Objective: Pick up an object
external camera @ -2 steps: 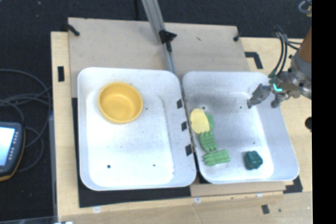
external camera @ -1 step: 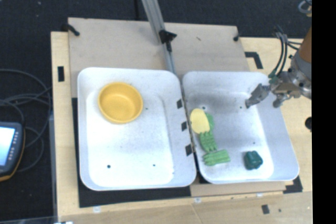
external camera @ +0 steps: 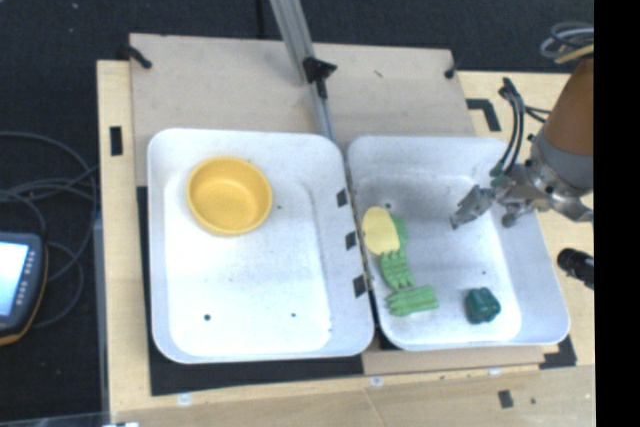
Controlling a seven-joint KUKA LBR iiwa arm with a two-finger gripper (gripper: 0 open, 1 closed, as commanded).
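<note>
Pale wood counter (external camera: 120,245) on dark floor; two shallow white bins side by side. Right bin (external camera: 520,315), near edge: dark green rounded block (external camera: 482,305), ridged light green piece (external camera: 411,300), a second ridged green piece (external camera: 394,267) behind it, then a smooth yellow oval object (external camera: 379,230). Left bin (external camera: 170,315): glossy yellow bowl (external camera: 230,196), upright. Hand (external camera: 487,208) hovers over right bin's far right part, fingers spread, nothing between them, well apart from yellow oval object.

Two white bins (external camera: 180,335), one yellow bowl (external camera: 230,196), four small objects (external camera: 482,305)
</note>
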